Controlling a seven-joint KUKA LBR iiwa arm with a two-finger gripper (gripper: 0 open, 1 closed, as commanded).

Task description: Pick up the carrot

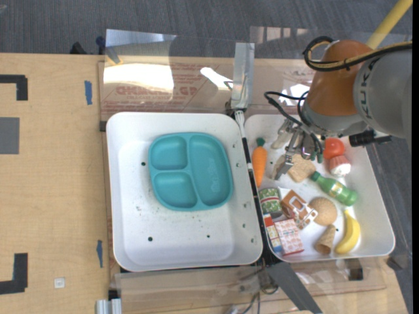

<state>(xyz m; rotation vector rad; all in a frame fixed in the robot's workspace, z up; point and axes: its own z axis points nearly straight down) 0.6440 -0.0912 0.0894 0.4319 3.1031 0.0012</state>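
Wooden bench (46,195), grey carpet (163,5); carrot (259,165) in right bin (376,195).

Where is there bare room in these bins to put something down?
Bare floor rings the teal plate in the left bin, widest along its front edge. The right bin is crowded: carrot, bottle, banana and boxes under the pincer.

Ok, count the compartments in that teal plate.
3. On the teal plate in the left bin: one upper left, one lower left, one long on the right.

Wooden bench (46,195) on, apparently, grey carpet (196,5).
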